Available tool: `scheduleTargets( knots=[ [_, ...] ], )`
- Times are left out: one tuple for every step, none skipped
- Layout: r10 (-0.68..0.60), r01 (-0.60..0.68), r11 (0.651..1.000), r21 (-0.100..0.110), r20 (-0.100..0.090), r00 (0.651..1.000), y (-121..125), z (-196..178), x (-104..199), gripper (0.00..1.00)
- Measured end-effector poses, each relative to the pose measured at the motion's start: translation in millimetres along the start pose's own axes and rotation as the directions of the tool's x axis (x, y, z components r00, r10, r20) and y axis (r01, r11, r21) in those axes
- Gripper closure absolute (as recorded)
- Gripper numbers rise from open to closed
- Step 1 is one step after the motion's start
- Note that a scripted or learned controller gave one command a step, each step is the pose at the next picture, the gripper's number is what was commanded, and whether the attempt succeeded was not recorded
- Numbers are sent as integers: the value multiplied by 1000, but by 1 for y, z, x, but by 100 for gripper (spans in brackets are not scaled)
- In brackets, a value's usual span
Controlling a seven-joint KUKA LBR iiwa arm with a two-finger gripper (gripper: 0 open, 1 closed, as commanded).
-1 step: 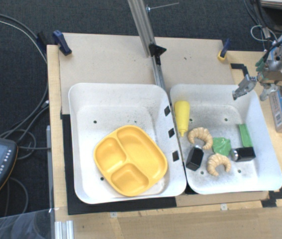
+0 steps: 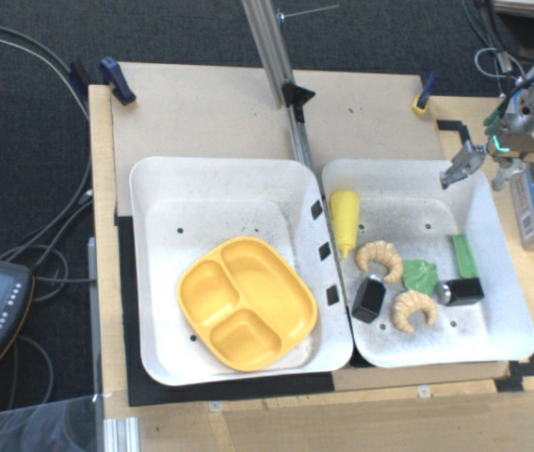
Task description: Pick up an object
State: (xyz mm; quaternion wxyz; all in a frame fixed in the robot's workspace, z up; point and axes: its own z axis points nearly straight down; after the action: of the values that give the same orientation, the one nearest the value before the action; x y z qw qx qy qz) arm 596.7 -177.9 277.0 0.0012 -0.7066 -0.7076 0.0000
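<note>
Gripper: the gripper (image 2: 478, 166) hangs at the upper right of the frame, over the top right rim of the right bin (image 2: 493, 217); its fingers (image 2: 459, 169) stand apart with nothing between them.
Right bin contents: a yellow bottle (image 2: 345, 220) lies along the left wall; below it a croissant (image 2: 381, 258), a black box (image 2: 369, 298), a second croissant (image 2: 414, 309), a green crumpled piece (image 2: 419, 275), a green stick (image 2: 463, 254) and a dark cylinder (image 2: 461, 291).
Crowding: the croissants, black box and green crumpled piece lie close together near the bin's middle and lower part; the dark cylinder is just under the green stick.
Open room: the upper middle of the right bin floor is bare, as is its lower right corner.
Left bin: the left bin (image 2: 158, 196) holds a yellow divided plate (image 2: 246, 301) at its lower middle.
Desk: the desk (image 2: 201, 111) carries both bins; a metal post (image 2: 267, 36) rises at its top middle, above the gap between the bins.
</note>
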Motion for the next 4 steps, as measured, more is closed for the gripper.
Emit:
scheduleTargets(
  knots=[
    [0, 0, 1000, 4, 0, 1000, 4, 46, 7, 0],
    [0, 0, 1000, 5, -1, 1000, 10, 97, 15, 0],
    [2, -2, 1000, 6, -1, 1000, 0, 144, 15, 0],
    [1, -1, 1000, -3, 0, 1000, 3, 130, 16, 100]
  ],
)
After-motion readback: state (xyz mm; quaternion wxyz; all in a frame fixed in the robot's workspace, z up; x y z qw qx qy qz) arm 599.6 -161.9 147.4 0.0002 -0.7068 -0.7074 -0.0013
